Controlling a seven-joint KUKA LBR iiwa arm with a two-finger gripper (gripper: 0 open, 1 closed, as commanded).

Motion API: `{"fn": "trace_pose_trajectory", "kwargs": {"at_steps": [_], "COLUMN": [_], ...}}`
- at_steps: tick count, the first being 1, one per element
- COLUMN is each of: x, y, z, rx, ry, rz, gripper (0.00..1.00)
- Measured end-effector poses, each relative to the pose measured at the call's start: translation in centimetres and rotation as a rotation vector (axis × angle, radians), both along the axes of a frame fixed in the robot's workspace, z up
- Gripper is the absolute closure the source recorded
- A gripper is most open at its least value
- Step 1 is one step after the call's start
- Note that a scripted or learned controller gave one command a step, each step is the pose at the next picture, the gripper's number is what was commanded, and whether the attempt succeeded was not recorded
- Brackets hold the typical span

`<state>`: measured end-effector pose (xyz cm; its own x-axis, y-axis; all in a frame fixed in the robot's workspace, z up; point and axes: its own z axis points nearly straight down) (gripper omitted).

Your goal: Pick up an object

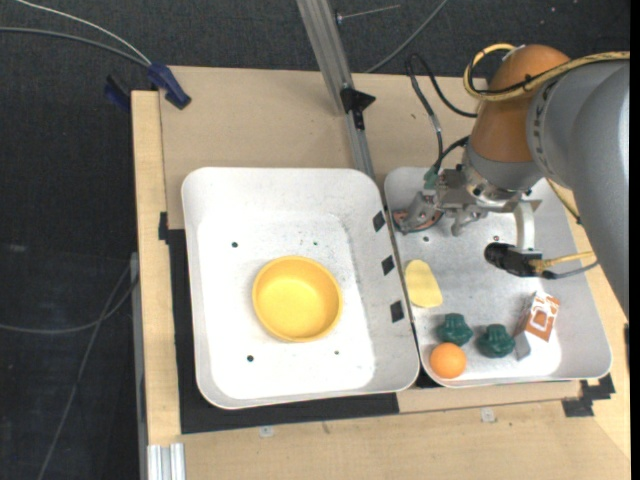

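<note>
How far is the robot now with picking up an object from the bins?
Nothing looks picked up yet. The gripper hangs over the far end of the right bin, and no object shows between its parts. The pale yellow piece, two green objects, orange ball and orange-white box all lie in that bin; the yellow bowl sits in the left bin. Reaching, grasping and lifting an object remain.

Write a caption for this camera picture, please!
Robot gripper hovers over the right bin; yellow bowl sits in the left.
</note>
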<state>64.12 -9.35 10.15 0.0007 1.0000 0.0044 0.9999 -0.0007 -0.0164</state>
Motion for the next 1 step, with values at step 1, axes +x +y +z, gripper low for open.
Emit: {"fn": "trace_pose_trajectory", "kwargs": {"at_steps": [1], "x": [0.26], "y": [0.06], "z": [1.73], "rx": [0.001], "ry": [-0.009], "rz": [-0.001], "gripper": [1.0]}}
